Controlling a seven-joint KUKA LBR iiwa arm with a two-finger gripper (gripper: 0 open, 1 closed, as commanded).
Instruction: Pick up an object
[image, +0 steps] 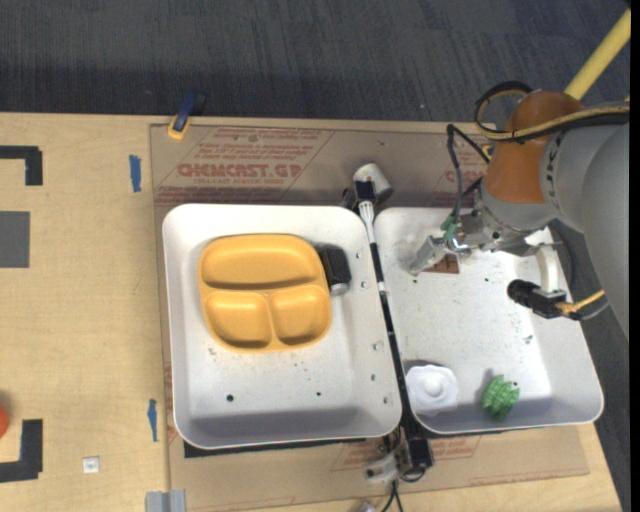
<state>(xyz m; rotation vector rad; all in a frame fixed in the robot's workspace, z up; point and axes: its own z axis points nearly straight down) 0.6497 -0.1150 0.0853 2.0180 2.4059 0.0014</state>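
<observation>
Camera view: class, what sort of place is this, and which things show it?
Probably a robotics lab bench: a grey arm reaching over two white bins, a taped cardboard base, and trailing cables.

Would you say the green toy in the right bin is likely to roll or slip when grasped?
The green toy looks small, rounded and bumpy, so it probably weighs little and may roll if nudged. It lies near the bin wall, which might stop it. The bumps could help grip.

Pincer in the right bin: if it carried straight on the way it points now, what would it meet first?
The pincer points down-left at the right bin's floor. It would likely meet a small brown object beside its tip, or bare floor; depth is unclear from above.
</observation>
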